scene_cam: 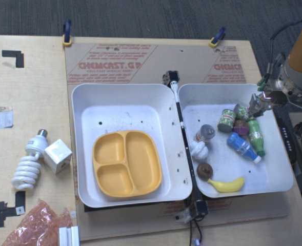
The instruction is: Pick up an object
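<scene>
The right bin [279, 176] holds a cluster of small objects: a green can [225, 120], a green bottle [255, 136], a blue bottle [243, 147] and a purple piece [240, 129]. Further left lie a grey-topped item [207, 132], a white figure [199, 149] and a brown donut [204, 170]. A yellow banana [226, 184] rests near the front wall. My gripper [257, 105] hangs at the bin's upper right, just above the green bottle and beside a green object [240, 110]. Nothing is visibly lifted.
The left bin [84, 106] holds a yellow divided plate [126, 163]. On the bench to the left lie a spiral light bulb [27, 163], a white cube [57, 156] and a red mesh bag [38, 222]. Two clamps [67, 32] pin the board's far edge.
</scene>
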You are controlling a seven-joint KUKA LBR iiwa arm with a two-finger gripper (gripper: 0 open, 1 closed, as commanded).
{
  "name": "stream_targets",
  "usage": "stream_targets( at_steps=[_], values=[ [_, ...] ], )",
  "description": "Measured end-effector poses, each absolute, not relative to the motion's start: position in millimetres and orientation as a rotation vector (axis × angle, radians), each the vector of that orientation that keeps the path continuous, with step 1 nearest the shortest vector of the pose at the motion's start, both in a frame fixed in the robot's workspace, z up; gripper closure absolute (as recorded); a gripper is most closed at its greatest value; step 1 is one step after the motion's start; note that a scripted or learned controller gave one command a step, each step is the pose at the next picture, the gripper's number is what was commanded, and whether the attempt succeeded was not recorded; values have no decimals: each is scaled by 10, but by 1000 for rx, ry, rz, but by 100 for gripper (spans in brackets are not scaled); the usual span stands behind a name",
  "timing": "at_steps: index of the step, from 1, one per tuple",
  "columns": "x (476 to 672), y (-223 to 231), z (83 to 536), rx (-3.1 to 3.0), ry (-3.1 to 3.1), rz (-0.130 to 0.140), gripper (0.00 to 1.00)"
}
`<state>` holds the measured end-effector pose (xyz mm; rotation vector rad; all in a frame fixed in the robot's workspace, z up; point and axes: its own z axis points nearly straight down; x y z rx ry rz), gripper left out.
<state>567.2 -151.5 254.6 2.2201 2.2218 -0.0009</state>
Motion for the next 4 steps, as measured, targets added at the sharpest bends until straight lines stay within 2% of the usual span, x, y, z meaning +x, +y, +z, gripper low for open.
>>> stream_targets(
  at_steps=[1, 2, 3, 4],
  values=[
    [5312, -1155, 921, 2224, 2220, -1, 0],
    [5321, -1161, 1020, 2225, 2217, 1, 100],
    [5551, -1745, 1496, 2221, 2219, 0, 100],
    [5551, -1744, 1496, 2221, 2219, 0, 0]
  ],
)
